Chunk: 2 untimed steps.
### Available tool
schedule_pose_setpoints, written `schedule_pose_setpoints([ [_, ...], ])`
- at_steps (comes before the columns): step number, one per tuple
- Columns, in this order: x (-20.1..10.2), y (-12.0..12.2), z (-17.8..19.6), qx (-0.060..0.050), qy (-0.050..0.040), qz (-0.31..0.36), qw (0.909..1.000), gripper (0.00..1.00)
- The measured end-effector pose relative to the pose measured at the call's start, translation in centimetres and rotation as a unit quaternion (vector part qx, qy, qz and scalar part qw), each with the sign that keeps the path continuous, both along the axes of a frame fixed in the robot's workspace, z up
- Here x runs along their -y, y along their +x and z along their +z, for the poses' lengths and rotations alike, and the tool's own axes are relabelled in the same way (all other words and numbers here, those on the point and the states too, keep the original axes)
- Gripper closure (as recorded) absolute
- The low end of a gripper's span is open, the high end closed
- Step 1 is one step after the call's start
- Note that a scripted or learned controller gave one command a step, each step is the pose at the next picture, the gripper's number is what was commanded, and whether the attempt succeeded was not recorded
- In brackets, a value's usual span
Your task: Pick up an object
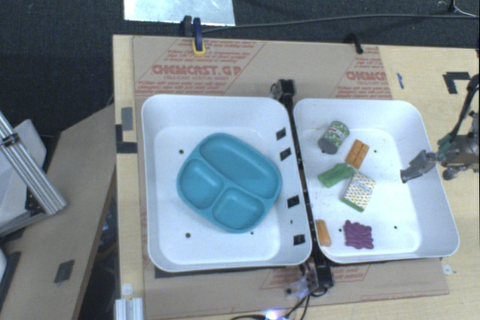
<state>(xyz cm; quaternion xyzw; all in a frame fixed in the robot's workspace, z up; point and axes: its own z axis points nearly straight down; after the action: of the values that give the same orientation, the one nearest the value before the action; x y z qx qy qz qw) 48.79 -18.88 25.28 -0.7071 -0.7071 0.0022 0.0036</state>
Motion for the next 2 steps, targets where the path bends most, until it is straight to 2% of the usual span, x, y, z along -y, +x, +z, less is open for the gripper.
schedule_pose_setpoints([
  [1, 0.0, 0.2, 0.5, 0.005, -0.0013, 0.002, 1.0, 0.0],
  [2, -0.2, 0.5, -5.8, 0.003, -0.0004, 0.001, 1.0, 0.0],
])
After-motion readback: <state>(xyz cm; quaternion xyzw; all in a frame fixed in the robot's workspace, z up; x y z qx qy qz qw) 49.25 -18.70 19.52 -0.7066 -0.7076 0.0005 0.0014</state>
